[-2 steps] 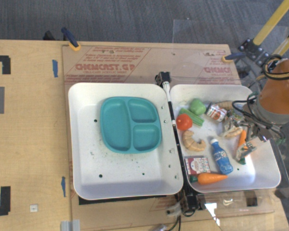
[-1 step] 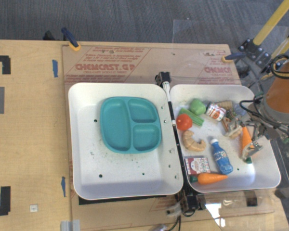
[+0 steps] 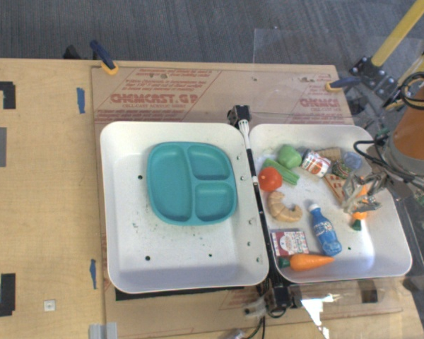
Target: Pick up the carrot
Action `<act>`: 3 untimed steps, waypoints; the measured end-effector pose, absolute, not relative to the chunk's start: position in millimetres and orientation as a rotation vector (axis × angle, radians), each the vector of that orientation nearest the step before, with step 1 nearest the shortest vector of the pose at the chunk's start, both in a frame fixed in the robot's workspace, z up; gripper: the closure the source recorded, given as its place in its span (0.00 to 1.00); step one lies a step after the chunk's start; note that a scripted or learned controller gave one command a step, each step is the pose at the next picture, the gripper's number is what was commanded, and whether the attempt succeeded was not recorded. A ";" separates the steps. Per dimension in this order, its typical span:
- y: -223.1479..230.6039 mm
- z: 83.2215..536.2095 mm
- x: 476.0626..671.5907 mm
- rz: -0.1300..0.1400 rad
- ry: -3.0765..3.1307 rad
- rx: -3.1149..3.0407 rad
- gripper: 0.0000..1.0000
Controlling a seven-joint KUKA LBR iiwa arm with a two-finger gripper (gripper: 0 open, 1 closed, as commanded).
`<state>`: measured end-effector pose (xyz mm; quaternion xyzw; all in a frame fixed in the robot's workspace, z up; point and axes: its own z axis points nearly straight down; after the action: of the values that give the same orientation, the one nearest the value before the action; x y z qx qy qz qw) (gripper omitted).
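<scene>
The carrot [image 3: 311,262], orange with a thick left end and a pointed right tip, lies flat near the front wall of the right bin [image 3: 392,242]. My gripper [image 3: 362,195] hangs over the right side of that bin, well behind and to the right of the carrot and apart from it. It sits low among cluttered items, with a small orange piece [image 3: 357,222] just in front of it. The grey arm with its orange band [image 3: 415,134] comes in from the right edge.
A blue bottle [image 3: 326,230] and a red-white packet [image 3: 291,242] lie just behind the carrot. Further back are a croissant [image 3: 284,208], a red tomato [image 3: 271,179], a green item [image 3: 290,157] and a small can [image 3: 315,164]. The left bin holds a teal divided plate [image 3: 192,182].
</scene>
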<state>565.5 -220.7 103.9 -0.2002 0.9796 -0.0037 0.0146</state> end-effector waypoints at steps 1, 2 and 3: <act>-220.9 91.9 531.3 -0.011 2.870 -1.233 1.00; -221.8 91.1 501.6 -0.018 2.681 -1.606 1.00; -218.7 89.7 501.1 -0.007 2.680 -1.607 0.00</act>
<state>501.1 -218.7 89.7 -0.5143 0.8576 -0.0023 0.0086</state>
